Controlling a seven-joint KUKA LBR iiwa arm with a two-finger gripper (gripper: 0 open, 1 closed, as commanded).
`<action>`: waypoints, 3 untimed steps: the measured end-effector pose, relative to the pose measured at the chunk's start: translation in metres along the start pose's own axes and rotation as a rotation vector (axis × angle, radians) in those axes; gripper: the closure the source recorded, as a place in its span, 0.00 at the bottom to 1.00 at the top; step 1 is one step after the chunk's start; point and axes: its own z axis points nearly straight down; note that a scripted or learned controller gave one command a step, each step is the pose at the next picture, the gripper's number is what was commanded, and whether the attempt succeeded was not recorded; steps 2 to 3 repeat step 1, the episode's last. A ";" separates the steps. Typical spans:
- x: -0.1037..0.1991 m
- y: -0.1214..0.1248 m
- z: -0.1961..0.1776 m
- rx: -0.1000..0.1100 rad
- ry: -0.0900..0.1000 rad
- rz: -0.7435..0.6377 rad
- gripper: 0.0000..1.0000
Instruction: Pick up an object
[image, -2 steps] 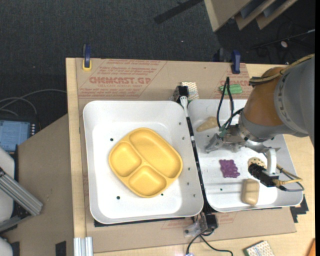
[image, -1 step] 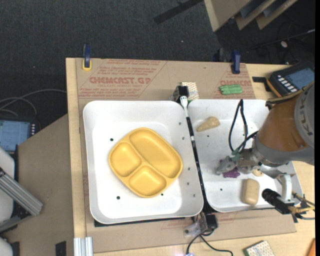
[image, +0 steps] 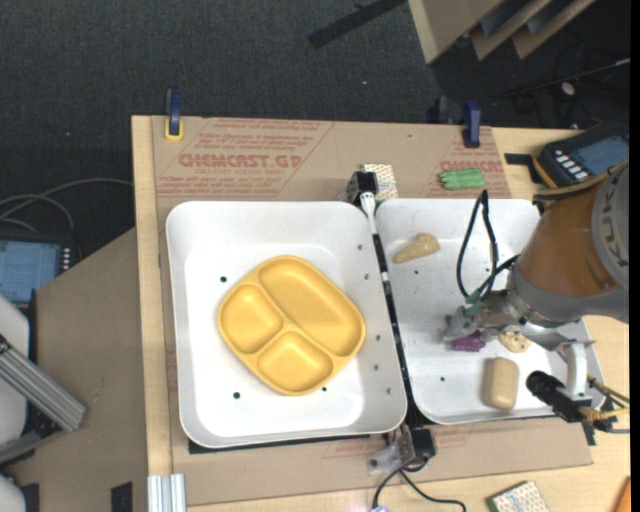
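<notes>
Purple object (image: 466, 343) lies just under pincer (image: 466, 325).

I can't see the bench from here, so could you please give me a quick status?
Gripper low in the right bin, over a purple object. Grasp not confirmed. Tan block and pale piece close beside.

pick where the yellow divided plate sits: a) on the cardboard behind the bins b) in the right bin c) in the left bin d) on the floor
c, the yellow divided plate lies flat inside the left bin, while the right bin holds a few small tan items and a purple piece near the claw.
</notes>
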 end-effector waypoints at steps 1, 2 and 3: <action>0.083 0.028 -0.095 -0.008 0.002 -0.010 1.00; 0.083 0.028 -0.095 -0.008 0.002 -0.010 1.00; 0.083 0.028 -0.095 -0.008 0.002 -0.010 1.00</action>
